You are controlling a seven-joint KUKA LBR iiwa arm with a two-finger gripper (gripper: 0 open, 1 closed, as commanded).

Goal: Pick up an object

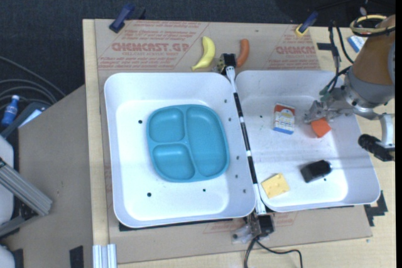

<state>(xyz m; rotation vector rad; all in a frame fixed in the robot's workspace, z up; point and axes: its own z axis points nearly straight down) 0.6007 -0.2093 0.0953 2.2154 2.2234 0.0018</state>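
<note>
The right bin (352,194) holds a small white, orange and blue carton (284,118), an orange block (321,128), a black object (315,170) and a yellow wedge (275,186). My gripper (319,112) reaches in from the right, low over the bin's back half. It sits just above and behind the orange block, right of the carton. I cannot make out whether it touches the block.
The left bin (119,135) holds a blue divided plate (188,141). Behind the bins, a yellow banana (205,53) and an orange sausage-shaped toy (242,52) lie on the board. The grey arm with its orange band (377,59) fills the right side.
</note>
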